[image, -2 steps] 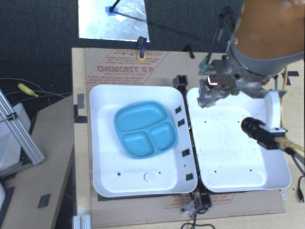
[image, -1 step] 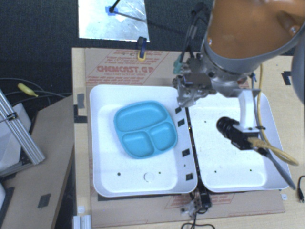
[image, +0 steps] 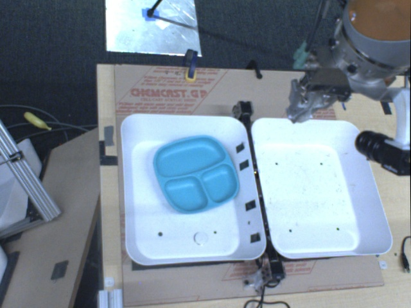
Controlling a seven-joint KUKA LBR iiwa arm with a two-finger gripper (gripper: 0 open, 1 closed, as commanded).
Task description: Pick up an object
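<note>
Here, one blue divided plate [image: 195,174] in the left of two bins, gripper [image: 299,113] state unclear.

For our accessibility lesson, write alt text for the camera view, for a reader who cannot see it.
A blue three-compartment plate lies in the left white bin. The right white bin sits beside it, and a grey robot arm's end effector hovers over its far edge.

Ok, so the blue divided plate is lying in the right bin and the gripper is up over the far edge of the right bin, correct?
Not quite. The camera view shows the blue divided plate lying in the left bin, not the right one. The rest holds: the gripper is over the far edge of the right bin.
</note>
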